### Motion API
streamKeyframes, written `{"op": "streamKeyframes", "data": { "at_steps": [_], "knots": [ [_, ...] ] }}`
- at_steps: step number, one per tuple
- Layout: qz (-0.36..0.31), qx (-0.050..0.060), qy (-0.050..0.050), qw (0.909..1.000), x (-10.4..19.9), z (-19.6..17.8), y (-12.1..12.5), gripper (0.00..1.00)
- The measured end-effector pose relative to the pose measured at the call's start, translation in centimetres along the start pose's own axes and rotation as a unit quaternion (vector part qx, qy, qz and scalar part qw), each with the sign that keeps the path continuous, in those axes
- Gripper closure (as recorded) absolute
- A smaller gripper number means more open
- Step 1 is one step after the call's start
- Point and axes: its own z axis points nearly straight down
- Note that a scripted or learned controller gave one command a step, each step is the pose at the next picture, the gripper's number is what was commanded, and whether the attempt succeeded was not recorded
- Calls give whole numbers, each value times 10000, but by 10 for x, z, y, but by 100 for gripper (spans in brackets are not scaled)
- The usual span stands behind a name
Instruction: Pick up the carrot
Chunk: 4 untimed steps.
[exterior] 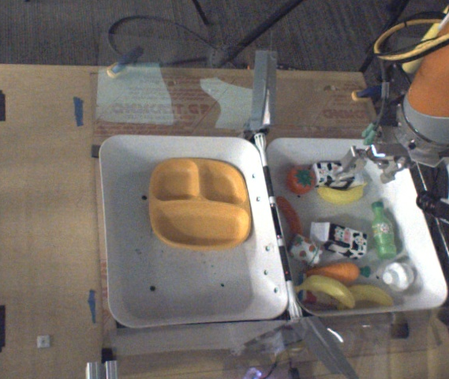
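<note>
One fixed camera looks down at a slant on both bins (121, 235), arm (437, 93) entering right.

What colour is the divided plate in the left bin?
Yellow-orange all over, plain with no pattern. The divided plate shows best in the camera view, lying in the left bin.

A robot arm (437, 93) with a rounded orange band above a pale grey wrist collar. Yellow and black cables (402, 38) loop beside the orange part. Below the collar sits a small metal gripper (370, 158) of silvery, angular parts, with a touch of green at its side.
</note>
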Motion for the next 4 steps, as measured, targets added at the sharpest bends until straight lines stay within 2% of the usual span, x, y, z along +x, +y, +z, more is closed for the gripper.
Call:
{"op": "streamKeyframes", "data": {
  "at_steps": [1, 2, 3, 4],
  "knots": [
    [-2, -15, -2, 10000, 0, -10, 1, 100],
    [-870, -29, -12, 9962, 21, -117, -10, 100],
    [-837, -29, -16, 9965, -9, -139, 24, 100],
    [-545, -32, -19, 9985, -30, -102, 61, 100]
  ]
}}
